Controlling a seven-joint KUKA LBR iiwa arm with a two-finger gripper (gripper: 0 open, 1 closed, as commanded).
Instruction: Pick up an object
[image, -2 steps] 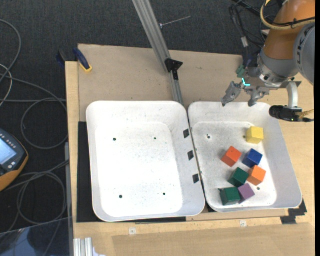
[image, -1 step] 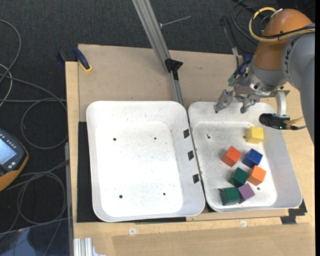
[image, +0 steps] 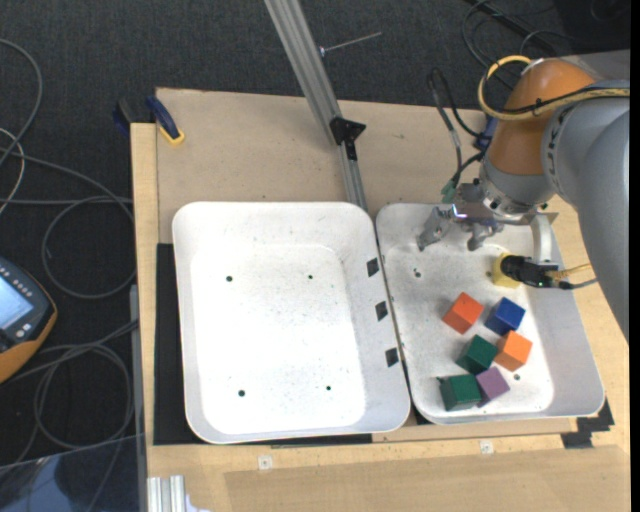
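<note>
Nearest me the blocks huddle at the right bin's front — dark green cube, purple cube, orange cube (all loose, presumably tumbled there) — well short of the hand, which hangs spread wide, holding nothing, over the far end.

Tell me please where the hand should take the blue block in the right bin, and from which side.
Probably from straight above, closing on two opposite side faces of the blue block. It lies flat with its top exposed. An orange block lies to its left and another just below, so the faces with the most open space around them look safest.
</note>
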